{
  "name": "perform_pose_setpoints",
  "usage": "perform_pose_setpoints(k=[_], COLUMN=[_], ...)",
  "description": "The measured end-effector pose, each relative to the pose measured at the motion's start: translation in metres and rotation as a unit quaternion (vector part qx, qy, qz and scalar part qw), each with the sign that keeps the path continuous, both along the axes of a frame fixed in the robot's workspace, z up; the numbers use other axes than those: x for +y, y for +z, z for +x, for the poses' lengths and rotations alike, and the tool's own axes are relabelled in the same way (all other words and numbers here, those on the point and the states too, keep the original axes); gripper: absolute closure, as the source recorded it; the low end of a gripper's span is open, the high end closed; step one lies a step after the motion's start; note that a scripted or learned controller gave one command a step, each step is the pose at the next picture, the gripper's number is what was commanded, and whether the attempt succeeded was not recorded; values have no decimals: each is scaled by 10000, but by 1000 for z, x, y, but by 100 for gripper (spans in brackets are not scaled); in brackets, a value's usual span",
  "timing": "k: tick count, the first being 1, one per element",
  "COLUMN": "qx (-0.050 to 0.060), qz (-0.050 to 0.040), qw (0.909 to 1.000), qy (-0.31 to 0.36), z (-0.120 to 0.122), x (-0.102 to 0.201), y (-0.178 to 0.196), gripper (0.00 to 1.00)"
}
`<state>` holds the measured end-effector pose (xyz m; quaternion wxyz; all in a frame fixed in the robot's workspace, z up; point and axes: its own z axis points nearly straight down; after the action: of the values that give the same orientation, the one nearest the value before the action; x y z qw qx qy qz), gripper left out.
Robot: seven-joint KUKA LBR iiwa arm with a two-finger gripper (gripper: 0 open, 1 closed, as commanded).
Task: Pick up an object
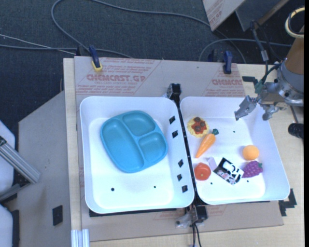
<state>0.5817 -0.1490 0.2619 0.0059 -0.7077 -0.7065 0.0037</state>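
Nothing had been picked up yet. The pincer (256, 110) hung with fingers apart and empty over the far part of the right bin (277, 181). In that bin lay six toys: one pizza slice (198, 126), carrot (206, 143), tomato (202, 171), orange (250, 152), grape bunch (252, 169) and black-and-white packet (227, 170). The left bin (89, 159) held one blue divided plate (133, 140).

Dark carpet floor (145, 29), loose cables (72, 14)

Scene evenly and brightly lit from overhead; the white bins (91, 193) are rendered near-overexposed at lower centre, with soft, short shadows. Dark floor in the upper left is left dim. Slight overall softness and compression noise are noted; the upper right corner appears blurred.
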Motion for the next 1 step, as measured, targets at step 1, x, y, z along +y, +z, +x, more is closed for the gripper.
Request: perform_pose_setpoints(k=[1], qx=[-44], qz=[-9], qw=[10000], qy=[11], z=[2], x=[0], y=[5], gripper=[0])
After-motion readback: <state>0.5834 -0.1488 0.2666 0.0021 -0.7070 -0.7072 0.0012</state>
